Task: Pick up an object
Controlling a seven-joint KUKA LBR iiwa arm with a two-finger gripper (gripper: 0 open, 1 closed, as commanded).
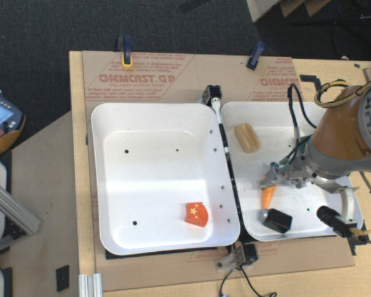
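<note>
The arm [349, 135] hides part of the right bin [260, 113].

The left bin [111, 141] holds a block [196, 214] near its front right corner. Right of that bin, the right bin [260, 113] holds a bread roll [247, 137] at back, a carrot [268, 196] and box [276, 220] in front.

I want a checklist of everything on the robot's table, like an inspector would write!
Surface: cardboard-topped bench with a left bin and a right bin.
Job's things: red block in left bin; tan piece, orange piece, black piece in right bin.
Clutter: clamps on the bench's far edge.
Gripper: gripper low above the orange piece.
Cables: black cable over right bin.
Surroundings: dark floor.
</note>
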